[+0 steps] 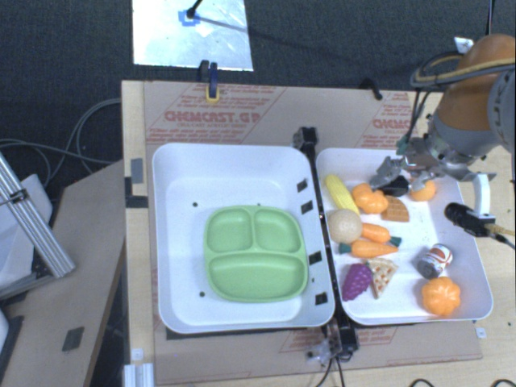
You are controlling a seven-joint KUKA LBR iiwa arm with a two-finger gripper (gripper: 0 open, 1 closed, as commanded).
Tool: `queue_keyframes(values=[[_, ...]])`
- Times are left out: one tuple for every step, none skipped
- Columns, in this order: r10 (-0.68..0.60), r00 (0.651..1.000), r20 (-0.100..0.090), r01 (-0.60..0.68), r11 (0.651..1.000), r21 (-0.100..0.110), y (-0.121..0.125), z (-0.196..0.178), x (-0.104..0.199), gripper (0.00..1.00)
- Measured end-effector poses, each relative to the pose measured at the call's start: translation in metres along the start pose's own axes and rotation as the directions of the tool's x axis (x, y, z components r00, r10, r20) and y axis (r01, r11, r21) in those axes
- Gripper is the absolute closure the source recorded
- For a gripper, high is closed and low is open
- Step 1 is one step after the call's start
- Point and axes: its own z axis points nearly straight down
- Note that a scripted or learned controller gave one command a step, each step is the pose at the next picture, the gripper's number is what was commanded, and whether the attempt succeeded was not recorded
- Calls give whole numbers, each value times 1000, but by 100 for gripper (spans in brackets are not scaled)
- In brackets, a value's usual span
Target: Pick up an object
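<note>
Hand [397, 177] low over orange toy [370, 198].

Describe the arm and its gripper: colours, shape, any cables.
The arm is grey and rounded, with a broad orange band above the wrist. Thin dark cables loop beside the band. The gripper is grey metal with dark tips.

I count two white bins: the left bin [173, 216] carries one green divided plate [255, 252]. The right bin [476, 293] carries toy food: one corn cob [339, 193], two carrots [375, 241], one grape bunch [356, 280], one pizza slice [381, 273], one pumpkin [440, 295], one onion [344, 226].
</note>
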Motion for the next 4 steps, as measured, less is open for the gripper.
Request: queue_keyframes(values=[[-2, 1000, 2, 2, 1000, -9, 2, -5, 0, 0], [-1, 1000, 1, 1, 1000, -4, 12, 50, -3, 0], [0, 1000, 8, 1, 1000, -17, 16, 93, -6, 0], [-1, 1000, 14, 1, 1000, -31, 19, 79, -8, 100]])
